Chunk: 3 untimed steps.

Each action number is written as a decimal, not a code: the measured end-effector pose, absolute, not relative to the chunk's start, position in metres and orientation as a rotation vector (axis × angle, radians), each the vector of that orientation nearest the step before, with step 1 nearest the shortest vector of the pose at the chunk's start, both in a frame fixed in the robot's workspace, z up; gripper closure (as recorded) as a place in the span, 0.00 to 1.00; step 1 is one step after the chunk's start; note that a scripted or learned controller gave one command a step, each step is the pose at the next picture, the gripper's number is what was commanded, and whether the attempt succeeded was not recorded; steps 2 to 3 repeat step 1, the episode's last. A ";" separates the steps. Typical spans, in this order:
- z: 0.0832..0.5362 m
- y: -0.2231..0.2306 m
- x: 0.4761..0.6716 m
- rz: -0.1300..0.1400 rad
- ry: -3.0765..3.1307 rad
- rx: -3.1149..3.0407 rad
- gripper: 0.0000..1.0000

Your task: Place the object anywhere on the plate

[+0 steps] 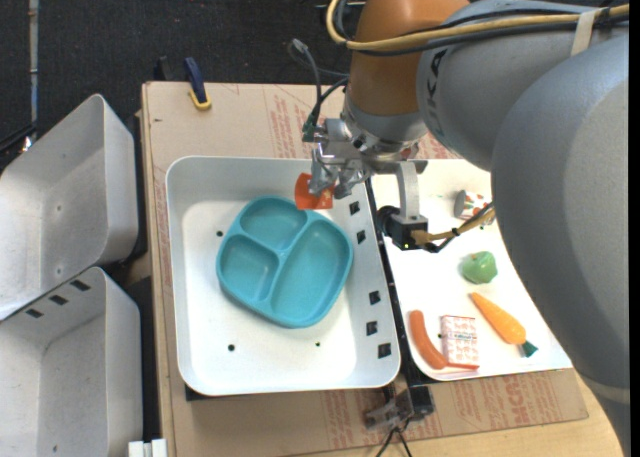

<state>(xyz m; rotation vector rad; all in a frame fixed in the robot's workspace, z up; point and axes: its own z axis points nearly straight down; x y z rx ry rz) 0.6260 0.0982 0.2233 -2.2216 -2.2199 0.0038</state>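
A teal divided plate lies tilted in the left white bin. My gripper hangs over the bin's far right corner, just beyond the plate's far rim. A small orange-red object shows at the tips of the metal fingers, which are shut on it. The object sits above the bin floor, beside the plate's edge rather than over its compartments. Most of the arm and its orange band cover the back of the right bin.
The right bin holds a green round item, an orange carrot, a red chili-like piece and a small printed packet. Two more white bins stand off the bench at left.
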 end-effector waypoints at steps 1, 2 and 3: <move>0.223 0.098 0.626 0.004 -2.220 -2.222 0.00; 0.223 0.098 0.626 0.004 -2.220 -2.222 0.00; 0.223 0.098 0.626 0.004 -2.220 -2.222 0.00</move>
